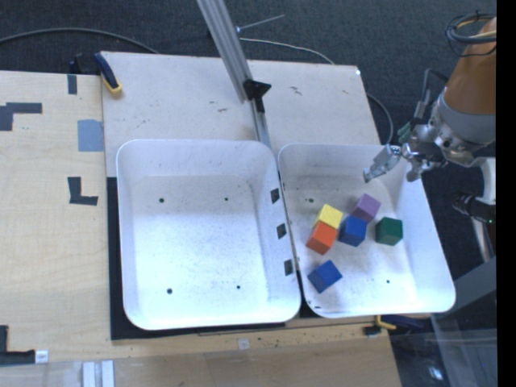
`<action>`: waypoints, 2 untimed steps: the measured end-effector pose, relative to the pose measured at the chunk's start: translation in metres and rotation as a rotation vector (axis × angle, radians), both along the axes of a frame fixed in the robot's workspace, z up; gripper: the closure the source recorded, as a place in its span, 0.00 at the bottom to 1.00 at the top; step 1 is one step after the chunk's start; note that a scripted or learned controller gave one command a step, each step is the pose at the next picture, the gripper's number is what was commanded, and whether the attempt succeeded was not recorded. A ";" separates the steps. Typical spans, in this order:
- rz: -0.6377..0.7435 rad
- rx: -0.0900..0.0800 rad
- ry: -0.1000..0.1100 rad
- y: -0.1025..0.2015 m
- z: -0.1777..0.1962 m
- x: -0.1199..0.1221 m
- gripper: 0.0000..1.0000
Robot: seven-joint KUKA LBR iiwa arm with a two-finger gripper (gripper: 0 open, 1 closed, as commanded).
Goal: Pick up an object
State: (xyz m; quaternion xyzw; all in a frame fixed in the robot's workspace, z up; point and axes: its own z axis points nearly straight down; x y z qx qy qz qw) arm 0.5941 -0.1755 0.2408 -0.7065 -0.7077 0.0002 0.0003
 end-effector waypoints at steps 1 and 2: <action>-0.001 -0.010 -0.011 0.025 -0.129 0.016 0.00; 0.000 -0.010 -0.027 0.045 -0.131 -0.021 0.00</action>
